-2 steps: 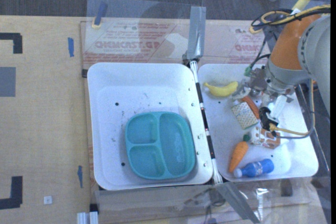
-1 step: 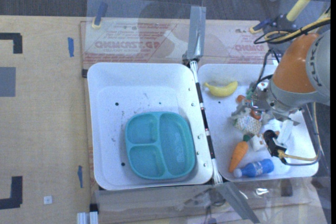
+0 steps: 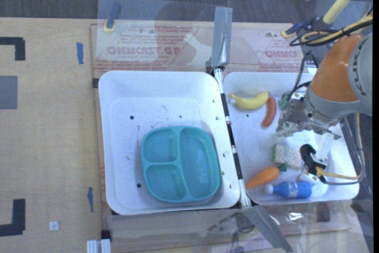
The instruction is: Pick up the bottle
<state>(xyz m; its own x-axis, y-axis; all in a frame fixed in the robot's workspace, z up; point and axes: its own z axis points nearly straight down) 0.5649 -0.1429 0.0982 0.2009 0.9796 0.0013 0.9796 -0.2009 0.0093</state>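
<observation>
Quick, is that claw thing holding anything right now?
Gripper: cannot be told; it hangs over the right bin, apart from the blue bottle.

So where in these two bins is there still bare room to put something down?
Left bin: bare floor above and left of the teal tray in the picture. Right bin is crowded with banana, red sausage, carrot, bottle and gripper; only a small patch lies between banana and carrot.

The scene is lit brightly and evenly from above. Only soft, short shadows are cast around the teal tray (image 3: 179,164) in the left bin (image 3: 154,89). Faint glare is seen on the clear sheets (image 3: 160,21) behind. Fine detail is slightly blurred throughout.
</observation>
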